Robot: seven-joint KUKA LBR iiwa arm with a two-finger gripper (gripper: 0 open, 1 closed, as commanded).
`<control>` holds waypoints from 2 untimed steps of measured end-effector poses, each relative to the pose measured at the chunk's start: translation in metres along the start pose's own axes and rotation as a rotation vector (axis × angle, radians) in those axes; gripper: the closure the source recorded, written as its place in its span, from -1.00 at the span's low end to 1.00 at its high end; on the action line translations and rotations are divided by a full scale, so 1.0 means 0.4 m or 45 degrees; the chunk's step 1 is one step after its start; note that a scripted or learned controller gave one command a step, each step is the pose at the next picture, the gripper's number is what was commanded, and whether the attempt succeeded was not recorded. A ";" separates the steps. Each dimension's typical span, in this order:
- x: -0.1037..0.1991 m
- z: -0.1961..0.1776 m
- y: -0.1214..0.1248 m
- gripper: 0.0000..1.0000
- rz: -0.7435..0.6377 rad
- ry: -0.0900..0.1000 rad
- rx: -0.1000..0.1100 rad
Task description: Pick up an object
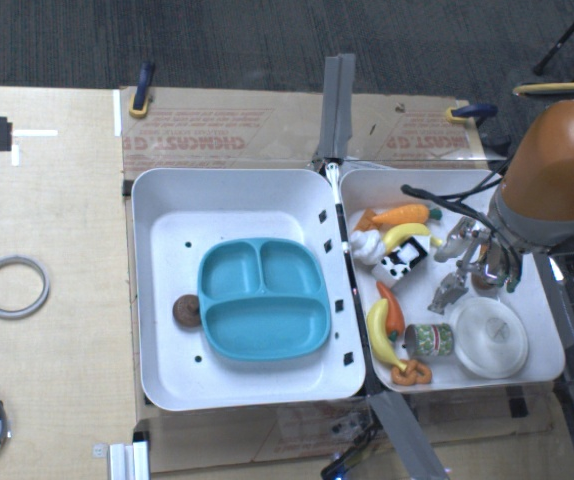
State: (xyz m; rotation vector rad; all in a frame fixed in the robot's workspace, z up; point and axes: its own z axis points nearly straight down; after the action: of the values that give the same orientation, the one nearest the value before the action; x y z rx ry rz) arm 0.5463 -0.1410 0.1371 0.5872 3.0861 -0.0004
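The objects to be picked are gathered in the right bin [552, 368]. A yellow banana [378, 330] lies along its left side, with a small orange carrot [395, 313] touching it. Just beside these a short can with a green label [430, 341] lies on its side, and a brown pretzel-shaped piece [412, 372] sits near the bin's front wall. Further back, a larger carrot [399, 215], a second banana [407, 235], a white rounded item [366, 247] and a black-and-white block [403, 260] are crowded together; the exact outlines of the last two are hard to make out. A clear round lid or bowl [490, 336] rests in the front right corner, its edge faint against the white.

The end effector [464, 266] is seen above the middle of this bin, near the can and the clear piece. Nothing is seen between its fingers, and whether they are spread or pressed together cannot be told, as the metal parts and cables blur together. The arm [555, 173] is cut off at the right edge.

In the left bin [157, 268] a blue divided plate [264, 299] is set, with a brown round object [186, 311] touching its left rim.

On the tabletop [47, 368], a grey ring [10, 286] lies well apart from both bins.
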 end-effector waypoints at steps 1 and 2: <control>0.088 0.116 0.032 -1.00 0.174 0.000 0.000; 0.114 0.110 0.059 -1.00 0.402 -0.012 -0.003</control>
State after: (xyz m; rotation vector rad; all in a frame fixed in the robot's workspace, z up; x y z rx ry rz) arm 0.5125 -0.1024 0.0932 1.0613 2.9460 0.0007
